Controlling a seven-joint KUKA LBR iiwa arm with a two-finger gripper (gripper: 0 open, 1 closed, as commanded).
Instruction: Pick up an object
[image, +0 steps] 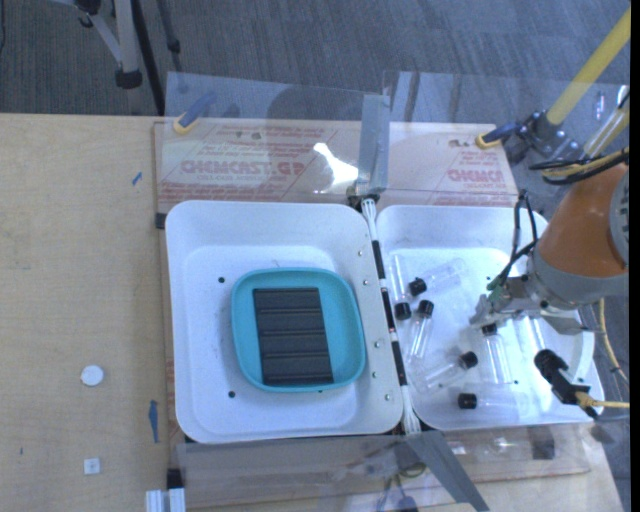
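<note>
We see the arm (585, 235) reaching in from the right, with its gripper (497, 308) low over the right bin (440, 222), toward that bin's right half. Whether it is open or closed we cannot tell, because the wrist hides it from above, and we see nothing held in it. The things to pick from are the small clear tubes (418, 335) with black caps, all scattered in this bin, and they lie mostly to the camera's left of the gripper and toward the near edge. The closest one (495, 352) seems to lie just on the near side of the gripper, with its long axis running roughly from the far wall to the near wall, though its clear body is faint against the white floor. Another tube (447, 371) lies a little further left, slanted, with its black cap at the upper right end. We judge that the coming move turns on this one relation: the grasp has to close across a tube's narrow width, not along its length, so the wrist must be turned to suit whichever tube is chosen. The left bin (200, 250) holds a teal tray (245, 300) with a dark ridged insert, well apart from the gripper, and both bins rest on the table (70, 250).
</note>
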